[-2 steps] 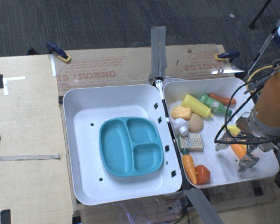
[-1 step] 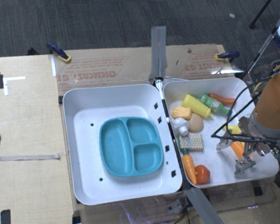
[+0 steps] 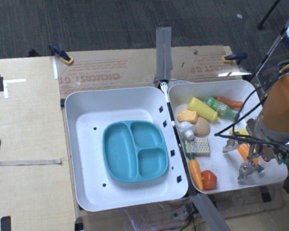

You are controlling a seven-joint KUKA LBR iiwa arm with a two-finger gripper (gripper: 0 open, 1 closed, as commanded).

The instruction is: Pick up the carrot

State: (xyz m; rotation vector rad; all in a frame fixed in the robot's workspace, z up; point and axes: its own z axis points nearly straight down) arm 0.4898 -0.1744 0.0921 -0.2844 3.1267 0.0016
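Carrot (image 3: 194,171) lies at right bin's (image 3: 218,185) front-left, touching a tomato (image 3: 209,179). Gripper (image 3: 249,164) hangs well apart, near an orange piece (image 3: 244,151); jaw state cannot be told. Risk: seizing the wrong orange item.

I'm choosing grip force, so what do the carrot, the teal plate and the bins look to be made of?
The carrot looks like moulded plastic: even orange, smooth, slightly glossy, probably toy food. The teal divided plate also looks like plastic, smooth with soft moulded ridges. The left bin and right bin seem thin white plastic with rounded, slightly shiny rims. Hardness can't be judged here.
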